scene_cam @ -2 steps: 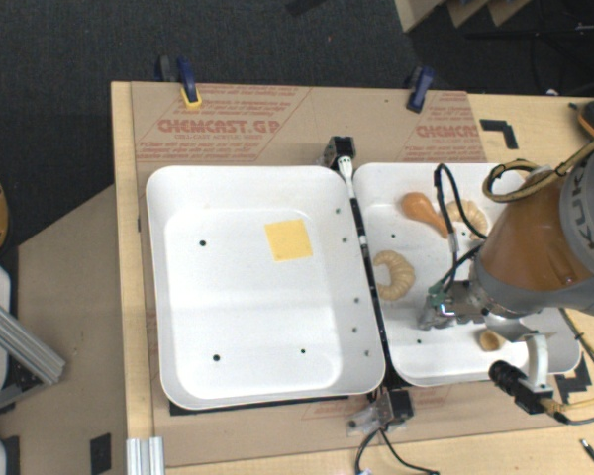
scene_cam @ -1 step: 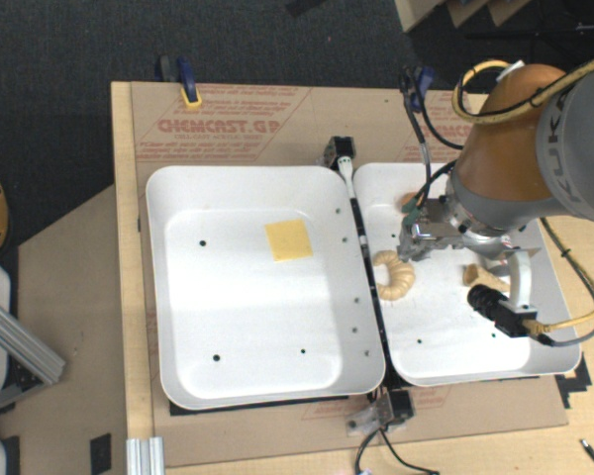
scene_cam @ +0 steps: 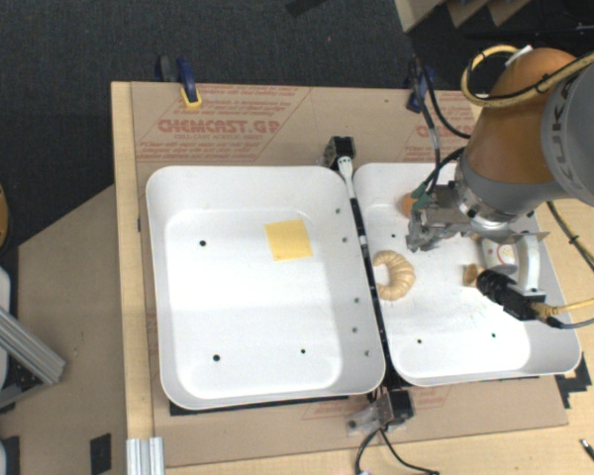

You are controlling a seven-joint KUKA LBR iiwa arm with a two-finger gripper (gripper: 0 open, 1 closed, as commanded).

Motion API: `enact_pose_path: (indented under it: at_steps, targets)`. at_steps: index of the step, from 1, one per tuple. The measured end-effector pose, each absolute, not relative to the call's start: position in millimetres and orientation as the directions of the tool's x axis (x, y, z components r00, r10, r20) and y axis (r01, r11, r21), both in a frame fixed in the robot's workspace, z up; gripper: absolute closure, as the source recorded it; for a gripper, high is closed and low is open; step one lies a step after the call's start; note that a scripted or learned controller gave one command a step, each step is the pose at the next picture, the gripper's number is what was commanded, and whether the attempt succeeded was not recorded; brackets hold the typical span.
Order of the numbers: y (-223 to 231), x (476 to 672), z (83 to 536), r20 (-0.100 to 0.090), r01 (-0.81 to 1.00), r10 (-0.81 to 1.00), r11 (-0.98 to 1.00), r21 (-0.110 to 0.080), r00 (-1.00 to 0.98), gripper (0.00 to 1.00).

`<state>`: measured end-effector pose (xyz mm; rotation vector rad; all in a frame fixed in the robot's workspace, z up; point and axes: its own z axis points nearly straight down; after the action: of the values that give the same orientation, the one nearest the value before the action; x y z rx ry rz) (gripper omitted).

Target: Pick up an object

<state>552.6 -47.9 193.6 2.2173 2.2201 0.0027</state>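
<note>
Over the right bin (scene_cam: 535, 359) the grey arm (scene_cam: 525, 117) reaches in from the right, its orange band above the wrist, and the gripper (scene_cam: 428, 234) hangs near the bin's back-left part. Whether the fingers are apart or together cannot be told from this slant, since the wrist body covers much of them and the dark parts run together; nothing shows between them.

Just below and to the left of the gripper, a tan curled object (scene_cam: 394, 273), shaped like a croissant or a bent pastry, lies on the floor of the right bin, close to the wall shared with the left bin. It sits apart from the gripper, not touching it. A small orange object (scene_cam: 408, 205) peeks out just behind the gripper near the bin's back edge, partly hidden. A small brown piece (scene_cam: 469, 275) lies further right on the same bin floor, beside a black cable fitting (scene_cam: 505, 295) that hangs from the arm.

Lying flat towards the back of the left bin (scene_cam: 178, 364) and well apart from the gripper is a yellow square (scene_cam: 288, 238), thin like a slice of cheese.

Both bins rest side by side on a brown worktop (scene_cam: 247, 127) with red printed lettering, and a blue-and-yellow clamp (scene_cam: 187, 79) grips its back edge.
</note>
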Motion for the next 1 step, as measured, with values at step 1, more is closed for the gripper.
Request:
enact_pose_path:
  at_steps: [1]
  targets:
    - [-98.3,561.4,95.7,0.0,1.0,1.0,-0.005,-0.008,0.005,1.0]
